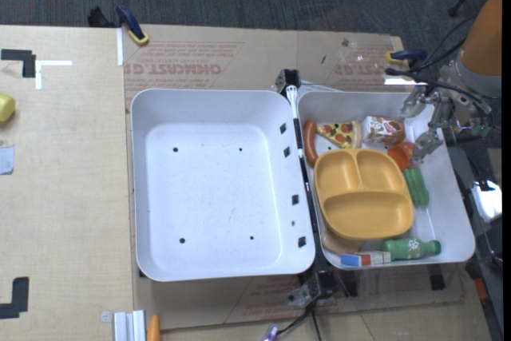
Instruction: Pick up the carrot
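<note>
The carrot (401, 153), a short orange-red piece, lies in the right bin (451, 196) against the top right corner of a yellow divided plate (363, 194). My gripper (416, 128) reaches in from the right and hangs just above and to the right of the carrot. It is open, with one finger (412, 103) toward the bin's back wall and the other finger (425, 146) beside the carrot. Nothing is held between them.
The right bin also holds a pizza slice (338, 133), a red sausage (309, 142), a printed packet (382, 128), a green vegetable (416, 187), a green bottle (413, 249) and a tube (363, 259). The left bin (144, 196) stands beside it.
</note>
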Controlling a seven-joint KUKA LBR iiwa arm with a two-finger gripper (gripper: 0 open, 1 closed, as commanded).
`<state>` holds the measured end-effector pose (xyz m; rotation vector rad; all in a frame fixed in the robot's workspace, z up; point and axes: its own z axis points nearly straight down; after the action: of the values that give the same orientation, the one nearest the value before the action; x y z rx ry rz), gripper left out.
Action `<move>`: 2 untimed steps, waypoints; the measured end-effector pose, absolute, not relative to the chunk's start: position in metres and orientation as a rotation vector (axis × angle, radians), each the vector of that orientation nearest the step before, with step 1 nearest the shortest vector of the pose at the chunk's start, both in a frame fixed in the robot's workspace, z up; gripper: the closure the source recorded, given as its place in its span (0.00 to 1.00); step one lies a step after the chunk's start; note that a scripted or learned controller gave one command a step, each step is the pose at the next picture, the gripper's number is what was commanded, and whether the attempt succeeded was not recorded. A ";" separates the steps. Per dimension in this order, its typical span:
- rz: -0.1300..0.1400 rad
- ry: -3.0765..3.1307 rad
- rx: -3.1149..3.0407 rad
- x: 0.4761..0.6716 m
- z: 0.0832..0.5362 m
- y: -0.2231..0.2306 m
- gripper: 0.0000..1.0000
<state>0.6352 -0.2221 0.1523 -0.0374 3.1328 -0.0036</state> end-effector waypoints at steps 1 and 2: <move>-0.003 3.039 -0.759 0.612 0.096 -0.221 0.00; 0.000 3.119 -0.322 0.601 0.131 -0.208 0.00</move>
<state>0.6005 -0.2079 0.1313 -0.3218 3.1195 -0.0002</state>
